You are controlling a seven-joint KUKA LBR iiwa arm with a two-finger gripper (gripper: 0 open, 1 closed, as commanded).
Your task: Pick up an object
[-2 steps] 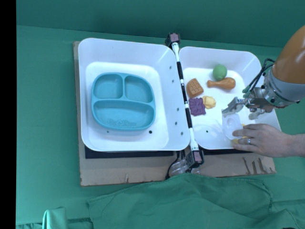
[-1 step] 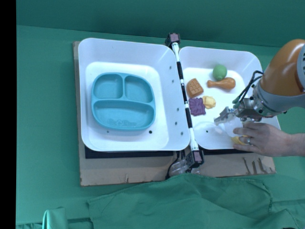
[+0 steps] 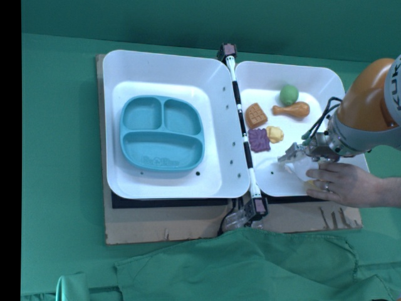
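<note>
Your gripper sits low over the near right part of the right bin, fingers pointing left toward the divider; whether they're open or shut you cannot tell from here, and nothing is visibly between them. Just beside it, a human hand with a ring rests on the bin's near right rim, fingers touching a pale yellowish object (too hidden to name).

Working outward: the toy pieces cluster left and above the gripper. Purple piece nearest the divider, yellow piece just beside it, waffle above those, drumstick to the right, green ball above the drumstick and near the far wall. All lie apart from the gripper.

Open room: bare white floor between the purple piece and the gripper, and along the bin's near edge toward the divider rail. The right side is crowded by the arm and the hand.

Left bin holds a teal divided plate, centred, with clear margin to each wall
</note>
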